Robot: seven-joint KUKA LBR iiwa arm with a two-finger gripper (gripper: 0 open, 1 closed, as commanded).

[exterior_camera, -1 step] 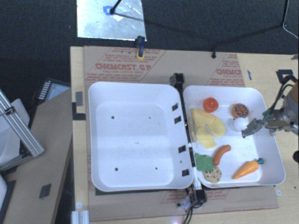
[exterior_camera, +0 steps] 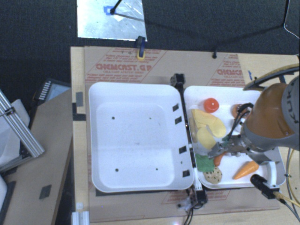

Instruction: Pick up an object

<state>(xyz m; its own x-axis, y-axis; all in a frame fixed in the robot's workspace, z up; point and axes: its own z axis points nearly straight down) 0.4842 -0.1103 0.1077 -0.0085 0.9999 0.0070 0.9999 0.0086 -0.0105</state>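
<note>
Reaching into right bin [exterior_camera: 199, 93], gripper [exterior_camera: 216, 150] over yellow toys [exterior_camera: 208, 125]; jaws' state unclear.

Even overhead light on my bench, glare whitening the bins [exterior_camera: 136, 90], soft shadows, slight blur and grain throughout

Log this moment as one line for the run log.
arm: over right bin | tool: low among yellow pieces and green piece | grasp: not confirmed | carrot: lying loose | left bin: untouched
</note>
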